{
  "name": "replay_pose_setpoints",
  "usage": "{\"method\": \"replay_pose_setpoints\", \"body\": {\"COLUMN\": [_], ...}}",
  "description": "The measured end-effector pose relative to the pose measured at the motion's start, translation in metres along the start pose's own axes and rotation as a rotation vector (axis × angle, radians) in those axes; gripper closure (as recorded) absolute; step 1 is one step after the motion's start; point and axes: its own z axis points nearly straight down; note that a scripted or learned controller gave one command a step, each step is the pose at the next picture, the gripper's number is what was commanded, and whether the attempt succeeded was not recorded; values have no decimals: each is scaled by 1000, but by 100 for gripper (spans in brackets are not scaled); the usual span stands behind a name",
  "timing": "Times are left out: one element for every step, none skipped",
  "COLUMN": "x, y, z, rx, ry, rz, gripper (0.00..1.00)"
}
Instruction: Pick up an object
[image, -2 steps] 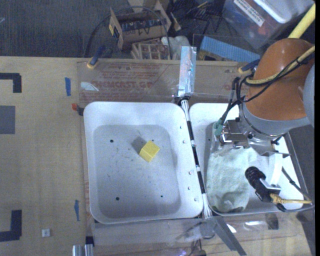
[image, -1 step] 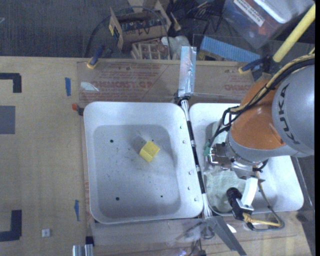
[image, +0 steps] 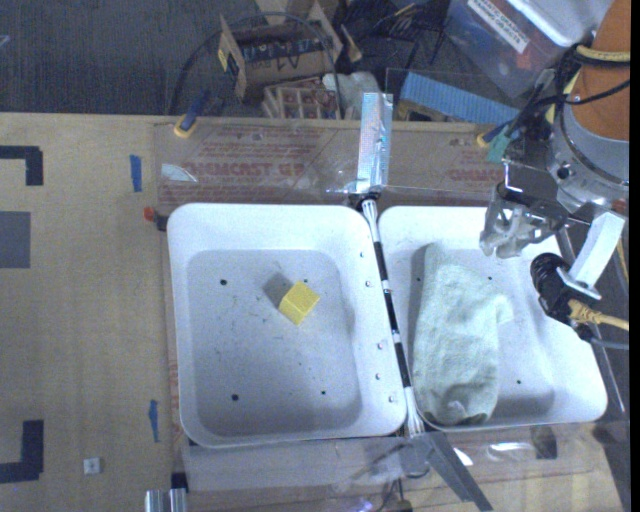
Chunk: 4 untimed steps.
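The gripper (image: 508, 236) hangs over the far edge of the right bin (image: 560, 400), near its far right corner; whether it is released or clenched I cannot tell. A pale folded cloth (image: 455, 340) lies along that bin's left side, from near the far edge down to the near edge. A yellow block (image: 299, 302) sits near the middle of the left bin (image: 200, 400). The cloth is closer: descend over its bunched middle and pinch a fold. The arm's upper part is cut off at the frame's edge, and the fingertips blur against the white rim.

Bright, even overhead light whitens the bins (image: 270, 225) (mild glare on their rims), shadows soft, focus slightly grainy.
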Motion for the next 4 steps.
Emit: {"method": "replay_pose_setpoints", "body": {"x": [87,162,194,202], "y": [-30,-38,-50,-56], "z": [101,202,322,339], "rx": [1,3,5,-5], "ry": [0,-1,-2,8], "rz": [-28,137,395,750], "gripper": [100,100,100,100]}}
